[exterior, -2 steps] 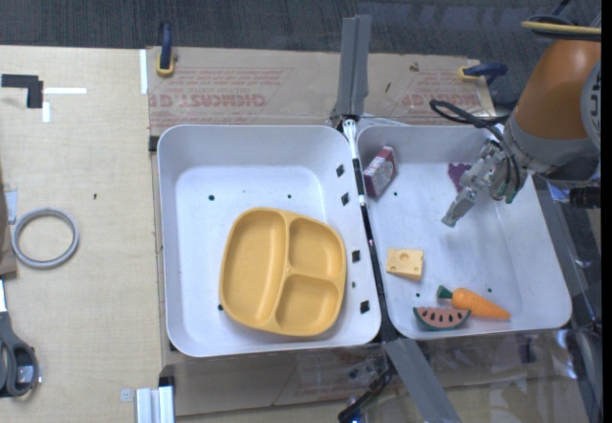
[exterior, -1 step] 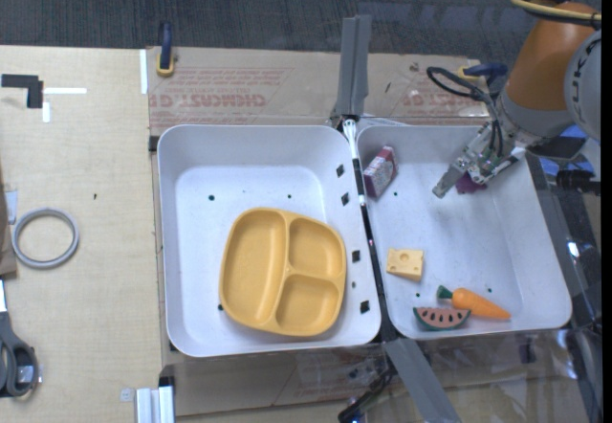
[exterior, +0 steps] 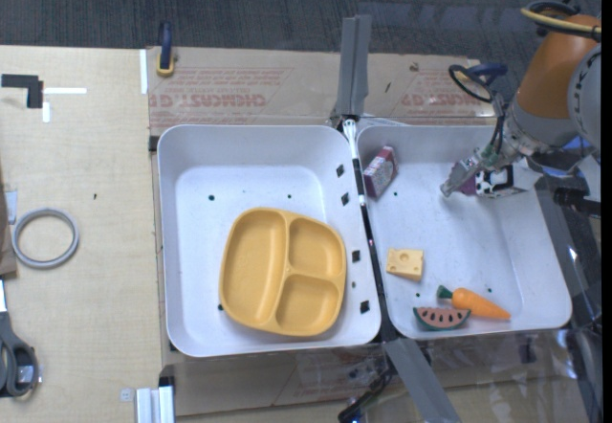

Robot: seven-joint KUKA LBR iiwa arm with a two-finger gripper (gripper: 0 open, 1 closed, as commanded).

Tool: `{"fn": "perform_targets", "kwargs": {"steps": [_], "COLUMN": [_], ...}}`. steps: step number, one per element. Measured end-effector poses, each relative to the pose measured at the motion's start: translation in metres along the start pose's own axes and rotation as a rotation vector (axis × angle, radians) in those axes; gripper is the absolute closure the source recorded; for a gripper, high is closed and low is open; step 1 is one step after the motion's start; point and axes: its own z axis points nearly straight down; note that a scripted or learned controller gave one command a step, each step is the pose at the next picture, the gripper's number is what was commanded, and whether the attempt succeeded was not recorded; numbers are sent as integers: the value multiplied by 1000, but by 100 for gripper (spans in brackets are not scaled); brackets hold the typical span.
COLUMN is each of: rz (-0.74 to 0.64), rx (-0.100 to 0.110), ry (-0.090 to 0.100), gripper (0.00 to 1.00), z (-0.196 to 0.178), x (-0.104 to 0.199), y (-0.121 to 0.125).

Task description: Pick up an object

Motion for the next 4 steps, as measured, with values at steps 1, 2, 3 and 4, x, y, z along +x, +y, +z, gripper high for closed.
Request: {"fn": "perform_targets", "kwargs": {"steps": [1, 2, 3, 4], "rz": [-3, 284, 899, 899], "rx": [-2, 1, 4, 4], "ry": [-5, 1, 1, 1], "gripper": [100, 100, 100, 0], "z": [-11, -61, -1, -1], "x": [0, -12, -20, -20], "y": [2, -19, 0, 0]}}
